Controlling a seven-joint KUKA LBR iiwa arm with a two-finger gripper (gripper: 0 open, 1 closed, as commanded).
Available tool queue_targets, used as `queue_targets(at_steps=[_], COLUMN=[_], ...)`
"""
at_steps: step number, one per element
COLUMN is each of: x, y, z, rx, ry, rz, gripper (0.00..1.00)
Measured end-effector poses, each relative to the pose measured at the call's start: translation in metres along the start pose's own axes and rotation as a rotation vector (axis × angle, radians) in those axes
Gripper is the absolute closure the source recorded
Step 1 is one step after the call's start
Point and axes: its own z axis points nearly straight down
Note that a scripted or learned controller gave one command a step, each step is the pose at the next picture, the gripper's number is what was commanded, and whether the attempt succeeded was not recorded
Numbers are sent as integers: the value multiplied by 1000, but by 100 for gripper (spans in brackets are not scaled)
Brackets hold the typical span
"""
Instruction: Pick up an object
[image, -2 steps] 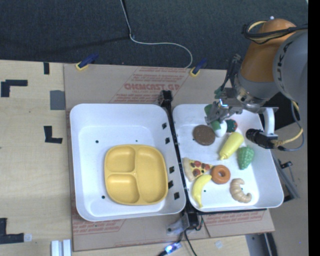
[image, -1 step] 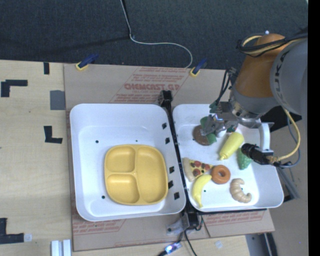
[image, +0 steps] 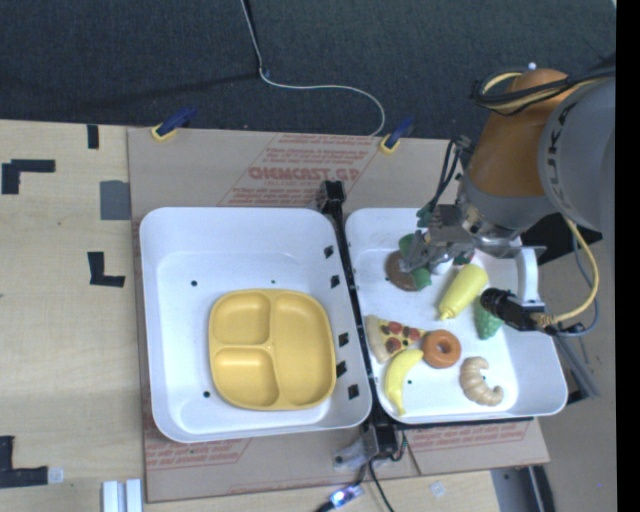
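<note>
The right bin (image: 535, 395) holds several toy foods: a pizza slice (image: 386, 335), a banana (image: 400, 376), a donut (image: 441, 349), a croissant (image: 480, 381), a yellow corn-like piece (image: 461, 290), a green piece (image: 487, 322) and a brown round piece with green on it (image: 405, 270). My gripper (image: 432, 256) hangs low over the bin's back left part, right at the brown and green piece. The wrist hides the fingertips, and I cannot see anything held between them.
The left bin (image: 165, 260) holds a yellow divided plate (image: 270, 350). A black clip (image: 331, 195) sits on the wall between the bins. The grey arm with its orange band (image: 520, 130) and cables covers the back right corner. A white cable (image: 300, 85) runs behind.
</note>
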Motion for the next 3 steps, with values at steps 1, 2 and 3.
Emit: queue_targets(at_steps=[1,2,3], x=[3,6,-1], y=[4,1,0], z=[1,-1,-1], rx=[-1,0,0], ry=[0,1,0], rz=[-1,-1,-1], gripper=[100,100,100])
